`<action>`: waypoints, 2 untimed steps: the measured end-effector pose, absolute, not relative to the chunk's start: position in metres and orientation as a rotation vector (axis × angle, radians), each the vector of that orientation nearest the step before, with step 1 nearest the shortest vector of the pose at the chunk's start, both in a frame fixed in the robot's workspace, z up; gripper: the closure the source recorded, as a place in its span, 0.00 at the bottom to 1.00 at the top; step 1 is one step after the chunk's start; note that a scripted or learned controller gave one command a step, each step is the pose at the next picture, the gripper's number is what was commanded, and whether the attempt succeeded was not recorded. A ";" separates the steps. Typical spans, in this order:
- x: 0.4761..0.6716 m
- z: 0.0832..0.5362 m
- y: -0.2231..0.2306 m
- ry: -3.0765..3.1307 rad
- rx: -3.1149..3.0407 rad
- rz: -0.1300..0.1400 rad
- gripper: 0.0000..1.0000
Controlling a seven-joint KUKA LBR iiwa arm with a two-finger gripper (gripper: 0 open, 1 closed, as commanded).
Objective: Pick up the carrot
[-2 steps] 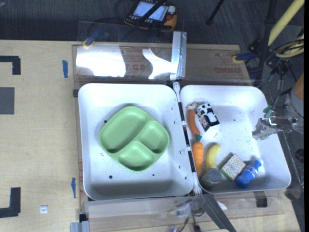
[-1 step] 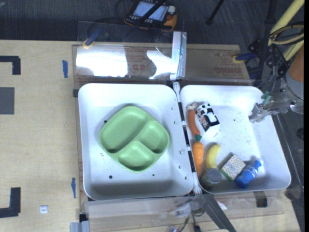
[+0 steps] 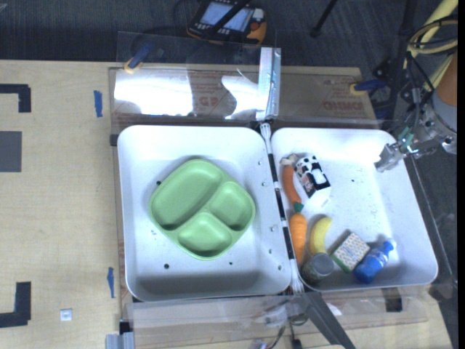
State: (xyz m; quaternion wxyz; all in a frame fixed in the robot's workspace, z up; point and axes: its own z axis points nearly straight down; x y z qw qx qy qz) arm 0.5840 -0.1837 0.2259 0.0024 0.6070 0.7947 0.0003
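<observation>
The carrot point(image 3: 298, 236) lies untouched in the right bin point(image 3: 407, 224) against its left wall, beside a banana point(image 3: 319, 233) — the claw point(image 3: 391, 155), grip unclear, hovers at the far right rim — pickup not begun.

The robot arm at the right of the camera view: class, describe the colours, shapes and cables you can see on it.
The grey metal two-finger gripper has a pale, angular tip over the right white bin's rim. Behind it sits a grey wrist block, with an orange band above. Yellow and dark cables loop near the arm.
</observation>
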 end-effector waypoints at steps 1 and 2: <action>0.650 0.220 -0.191 2.632 1.704 0.001 1.00; 0.668 0.223 -0.207 2.694 1.603 0.000 1.00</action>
